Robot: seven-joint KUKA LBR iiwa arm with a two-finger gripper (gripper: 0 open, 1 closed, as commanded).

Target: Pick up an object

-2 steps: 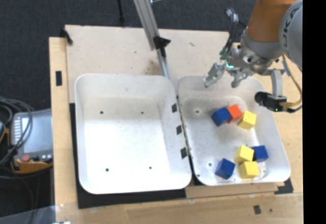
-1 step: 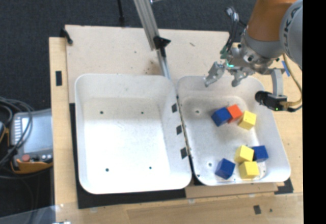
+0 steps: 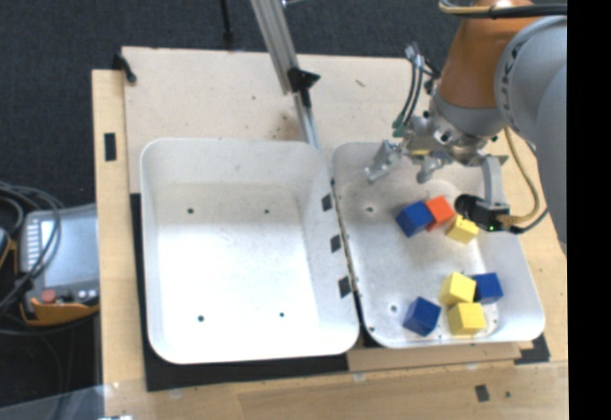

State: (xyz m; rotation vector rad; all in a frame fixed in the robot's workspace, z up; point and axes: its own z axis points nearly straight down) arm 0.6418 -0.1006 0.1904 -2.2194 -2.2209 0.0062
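Note:
Several small cubes lie in the right bin [image 3: 377,246]. A blue cube [image 3: 413,218], an orange cube [image 3: 439,210] and a yellow cube [image 3: 463,230] sit together near its middle. Nearer the front are a yellow cube [image 3: 458,288], a blue cube [image 3: 488,286], another yellow cube [image 3: 468,318] and a blue cube [image 3: 421,315]. My gripper [image 3: 405,168] hangs over the far part of this bin, just behind the blue and orange cubes. Its fingers [image 3: 379,166] are spread open with nothing between them.
The left bin [image 3: 239,246] stands beside the right one, sharing a raised rim in the middle. A slanted metal rail [image 3: 272,27] rises from the bench behind the bins. A black cable fitting [image 3: 477,210] hangs off the wrist, close to the yellow cube.

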